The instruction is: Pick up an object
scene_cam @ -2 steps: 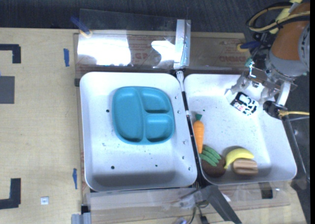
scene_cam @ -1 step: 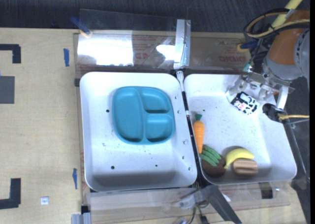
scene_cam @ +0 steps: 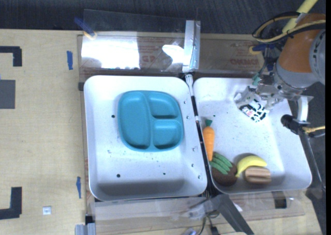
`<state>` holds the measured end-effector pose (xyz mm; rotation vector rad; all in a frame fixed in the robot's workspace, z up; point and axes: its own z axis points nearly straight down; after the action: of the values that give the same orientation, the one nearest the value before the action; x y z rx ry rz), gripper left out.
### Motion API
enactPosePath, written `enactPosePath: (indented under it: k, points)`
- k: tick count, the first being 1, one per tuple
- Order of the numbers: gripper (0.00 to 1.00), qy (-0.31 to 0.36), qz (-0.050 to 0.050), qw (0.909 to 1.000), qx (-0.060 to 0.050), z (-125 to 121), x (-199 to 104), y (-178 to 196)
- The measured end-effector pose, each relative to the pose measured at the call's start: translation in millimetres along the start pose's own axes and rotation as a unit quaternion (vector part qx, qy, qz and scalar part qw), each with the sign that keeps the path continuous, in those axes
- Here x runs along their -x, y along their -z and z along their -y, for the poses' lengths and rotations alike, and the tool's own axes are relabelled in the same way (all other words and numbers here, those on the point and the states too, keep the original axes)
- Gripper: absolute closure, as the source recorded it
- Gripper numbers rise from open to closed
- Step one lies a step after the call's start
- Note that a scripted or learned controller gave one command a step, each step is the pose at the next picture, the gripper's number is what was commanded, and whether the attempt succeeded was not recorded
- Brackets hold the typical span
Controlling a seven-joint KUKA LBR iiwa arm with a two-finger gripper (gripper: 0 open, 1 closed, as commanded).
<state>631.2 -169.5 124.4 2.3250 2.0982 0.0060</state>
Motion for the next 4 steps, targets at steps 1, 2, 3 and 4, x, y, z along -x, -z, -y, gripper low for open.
enactPosePath:
  k: [1,2,3,4]
  points:
    - [0.00,0.044,0.007,0.9989,0.016,-3,11,-16]
    - [1.00,0.047,0.006,0.9986,0.023,-8,8,5]
    - [0.00,0.046,0.007,0.9987,0.020,-6,9,-2]
    - [0.00,0.066,0.007,0.9975,0.024,13,13,-15]
